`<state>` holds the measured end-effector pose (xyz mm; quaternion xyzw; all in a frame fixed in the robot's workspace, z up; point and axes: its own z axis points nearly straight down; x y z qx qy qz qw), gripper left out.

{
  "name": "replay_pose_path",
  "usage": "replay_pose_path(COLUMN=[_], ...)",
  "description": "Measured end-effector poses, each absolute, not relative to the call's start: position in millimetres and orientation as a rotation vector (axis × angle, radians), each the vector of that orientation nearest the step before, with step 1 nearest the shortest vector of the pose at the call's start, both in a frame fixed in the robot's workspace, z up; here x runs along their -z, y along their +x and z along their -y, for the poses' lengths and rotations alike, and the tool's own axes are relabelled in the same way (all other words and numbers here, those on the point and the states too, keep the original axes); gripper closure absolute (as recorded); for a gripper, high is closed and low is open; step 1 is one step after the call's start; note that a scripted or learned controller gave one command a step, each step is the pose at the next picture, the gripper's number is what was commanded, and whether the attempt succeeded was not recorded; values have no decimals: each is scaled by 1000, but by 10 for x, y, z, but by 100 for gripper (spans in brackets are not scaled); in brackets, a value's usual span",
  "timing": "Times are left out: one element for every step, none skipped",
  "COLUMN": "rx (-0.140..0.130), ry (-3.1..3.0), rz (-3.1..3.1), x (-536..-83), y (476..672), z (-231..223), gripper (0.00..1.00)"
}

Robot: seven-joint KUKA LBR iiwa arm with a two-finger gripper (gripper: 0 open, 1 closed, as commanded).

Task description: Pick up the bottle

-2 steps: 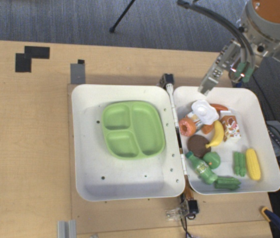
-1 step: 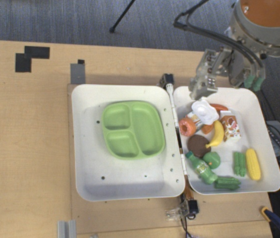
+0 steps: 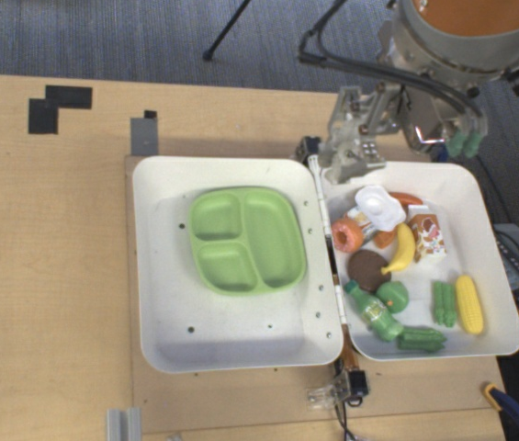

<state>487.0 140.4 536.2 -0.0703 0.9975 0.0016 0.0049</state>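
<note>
One green bottle (image 3: 372, 310) lies in right bin (image 3: 489, 219)

A green divided plate (image 3: 244, 241) lies in the middle of the left white bin (image 3: 163, 338). The right white bin (image 3: 496, 333), toward the tabletop's (image 3: 48, 274) right edge, carries a banana (image 3: 402, 250), a corn cob (image 3: 469, 304), a pink doughnut (image 3: 347, 236), a brown round piece (image 3: 366, 267) (touching the banana's tip) and a white crumpled item (image 3: 378, 208).
</note>
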Motion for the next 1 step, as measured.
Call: replay_pose_path(rx=[-4], ry=[-937], rz=[-2988], x=[-5361], y=[4944], z=[-1755], gripper=[100])
